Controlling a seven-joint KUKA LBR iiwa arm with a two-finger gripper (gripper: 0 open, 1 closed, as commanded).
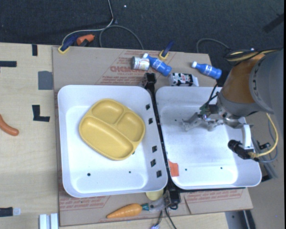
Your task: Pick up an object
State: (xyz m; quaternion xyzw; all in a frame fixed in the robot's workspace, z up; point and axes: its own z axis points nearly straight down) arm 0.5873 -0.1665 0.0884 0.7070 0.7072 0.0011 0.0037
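Carrot toy [125, 211] lies at the near edge of the table [19, 175], just in front of the left bin [74, 175], its green end pointing right. Wood-toned table surface spreads to the left, where a sausage toy [5, 124] lies well apart from both bins. The 2 white bins sit side by side on brown cardboard [109, 69]. A yellow divided plate [113, 128], with 3 compartments, rests tilted in the middle of the left bin. In the right bin [200, 175], a small orange tag [173, 168] sits near the left wall. The jaws [189, 123] hang low over the upper middle of the right bin, reaching in from the right; whether they are released or clenched I cannot tell, and nothing shows between them. Beyond the bins, 2 blue bottles [160, 66] [207, 70] lie on the cardboard, with an orange clamp [86, 39] at its far left corner.
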